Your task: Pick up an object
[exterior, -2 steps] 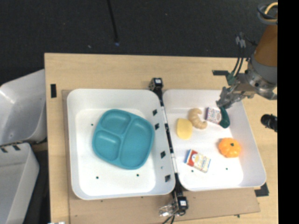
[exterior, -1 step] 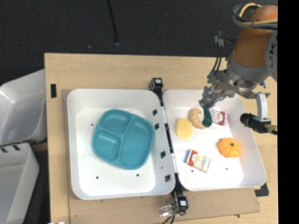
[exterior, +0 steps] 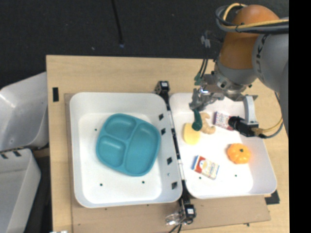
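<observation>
You're looking at the worktop (exterior: 107, 64) with two white bins side by side. The left bin (exterior: 85, 178) carries a teal divided plate (exterior: 128, 144), lying flat near its middle.

The right bin (exterior: 257, 178) has the loose items: a yellow lemon-shaped piece (exterior: 191, 135) near the bin's left side, a tan pretzel-like piece (exterior: 209, 125) just beside it on the right, a small white packet with red print (exterior: 222, 119) further right, an orange pumpkin-like object (exterior: 239, 154) toward the right side, and a small white box with red and blue print (exterior: 205, 167) lying flat toward the near edge.

The arm (exterior: 243, 47) reaches in from the right, and the end effector (exterior: 197, 125) sits low over the far-left part of the right bin. A dark green tip (exterior: 196, 126) shows at its lower end, touching or just above the lemon-shaped piece's top edge. You can't tell from this angle how far the end effector is open, or whether it has hold of anything.
</observation>
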Action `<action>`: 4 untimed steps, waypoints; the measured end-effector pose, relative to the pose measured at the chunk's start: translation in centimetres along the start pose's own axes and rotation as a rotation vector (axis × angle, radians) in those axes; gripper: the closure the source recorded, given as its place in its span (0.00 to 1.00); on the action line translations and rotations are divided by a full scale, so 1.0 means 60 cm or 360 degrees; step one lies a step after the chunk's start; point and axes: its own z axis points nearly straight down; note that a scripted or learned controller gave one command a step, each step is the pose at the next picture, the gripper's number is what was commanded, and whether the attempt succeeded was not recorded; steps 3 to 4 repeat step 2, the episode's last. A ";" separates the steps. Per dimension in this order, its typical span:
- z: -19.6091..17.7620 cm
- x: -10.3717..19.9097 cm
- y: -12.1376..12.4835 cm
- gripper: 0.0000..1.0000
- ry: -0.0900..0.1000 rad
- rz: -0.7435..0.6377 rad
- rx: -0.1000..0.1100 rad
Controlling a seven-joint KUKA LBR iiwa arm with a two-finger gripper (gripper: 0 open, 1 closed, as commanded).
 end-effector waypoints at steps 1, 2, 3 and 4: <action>0.016 0.091 0.033 1.00 0.0000 -0.0002 -0.0005; 0.028 0.167 0.049 1.00 -0.0001 0.0000 -0.0005; 0.028 0.167 0.049 1.00 -0.0001 0.0000 -0.0005; 0.028 0.167 0.049 1.00 -0.0001 0.0000 -0.0005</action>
